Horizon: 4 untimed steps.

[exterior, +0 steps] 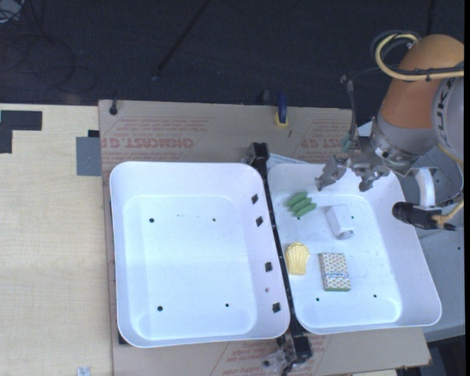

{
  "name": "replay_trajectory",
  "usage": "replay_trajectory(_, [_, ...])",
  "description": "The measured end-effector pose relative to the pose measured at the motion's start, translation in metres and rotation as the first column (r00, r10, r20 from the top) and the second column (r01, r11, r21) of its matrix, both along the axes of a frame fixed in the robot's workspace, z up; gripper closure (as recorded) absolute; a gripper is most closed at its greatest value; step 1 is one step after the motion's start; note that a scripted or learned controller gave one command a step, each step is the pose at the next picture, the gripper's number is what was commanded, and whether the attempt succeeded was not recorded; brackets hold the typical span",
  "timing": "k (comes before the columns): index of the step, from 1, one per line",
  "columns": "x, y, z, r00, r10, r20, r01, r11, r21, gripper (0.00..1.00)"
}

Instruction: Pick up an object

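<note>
Red printed lettering on the cardboard sheet (180, 135) under the bins, upside down from this angle and reading roughly as "CHEMCRAZY" or similar, too soft to pin down letter for letter. More of the same red print further right on the cardboard near the far edge, partly cut off. Another scrap of red print along the near edge below the bins, unreadable. Dark letters on the grey arm housing (453, 120) at the right, something like "KU", clipped by the frame. Patterned face on the small card box (334, 272), no legible words.
</note>
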<state>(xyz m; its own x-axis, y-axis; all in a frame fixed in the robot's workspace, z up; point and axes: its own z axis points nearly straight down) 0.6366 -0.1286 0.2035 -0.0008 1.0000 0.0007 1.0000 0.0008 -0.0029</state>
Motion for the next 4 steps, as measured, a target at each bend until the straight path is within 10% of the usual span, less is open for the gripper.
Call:
replay_trajectory(1, [-0.122,-0.039,0.052,1.0,-0.008,-0.001,0.008,1.0,-0.001,0.0])
replay_trajectory(2, [-0.118,-0.037,0.058,1.0,-0.004,-0.002,0.004,1.0,0.001,1.0])
replay_trajectory(4, [-0.127,0.072,0.077,1.0,0.002,-0.003,-0.002,1.0,0.001,1.0])
